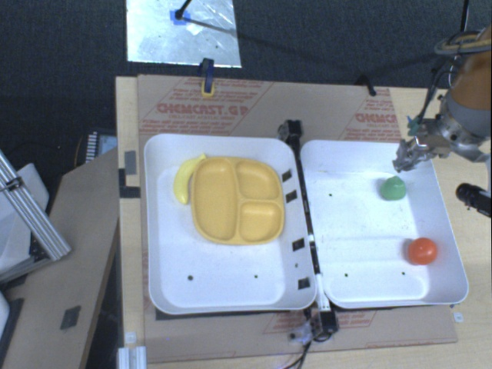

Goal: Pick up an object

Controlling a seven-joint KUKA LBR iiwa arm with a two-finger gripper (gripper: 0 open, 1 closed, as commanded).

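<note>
— What is seen at the bench?

— Two white bins are set side by side. In the left bin (165,283) a yellow divided plate (234,200) is laid, with a banana (183,180) tucked against its left edge.

— And on the right?

— In the right bin (369,283) a green ball (393,188) is placed toward the far right, and an orange ball (421,250) lies nearer, by the right wall. The two are kept apart.

— Where is the gripper (405,160) positioned?

— It is lowered over the far right corner of the right bin, just beyond the green ball. Whether it is spread or closed cannot be told; nothing is seen held in it.
</note>
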